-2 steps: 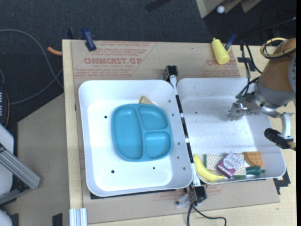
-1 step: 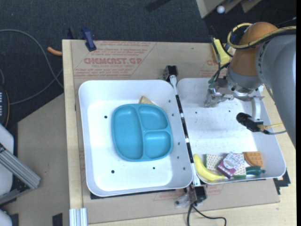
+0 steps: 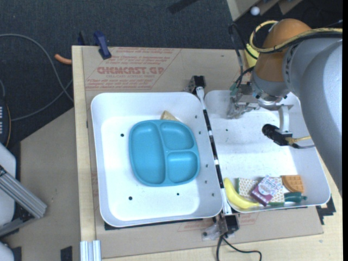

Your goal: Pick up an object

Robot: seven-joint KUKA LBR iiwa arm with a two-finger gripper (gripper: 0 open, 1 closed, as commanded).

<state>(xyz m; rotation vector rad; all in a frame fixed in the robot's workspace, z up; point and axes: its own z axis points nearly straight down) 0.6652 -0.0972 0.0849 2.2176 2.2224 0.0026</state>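
Note:
My gripper (image 3: 238, 105) hangs low over the far left part of the right bin (image 3: 255, 151), below the orange band of the arm (image 3: 283, 42). I see nothing under it but bare bin floor. At the near end of that bin lies a pile: a yellow banana (image 3: 238, 198), a pink and white packet (image 3: 267, 189), an orange waffle-like piece (image 3: 292, 182) and a teal-handled item (image 3: 292, 199). A blue divided plate (image 3: 163, 151) sits in the left bin (image 3: 109, 145), with a tan piece (image 3: 169, 115) peeking out behind it.
A black part with a yellow cable (image 3: 276, 134) juts from the arm over the middle of the right bin. The rim between the bins (image 3: 211, 145) runs close to the gripper's left. Cardboard (image 3: 130, 69) lies beyond the bins.

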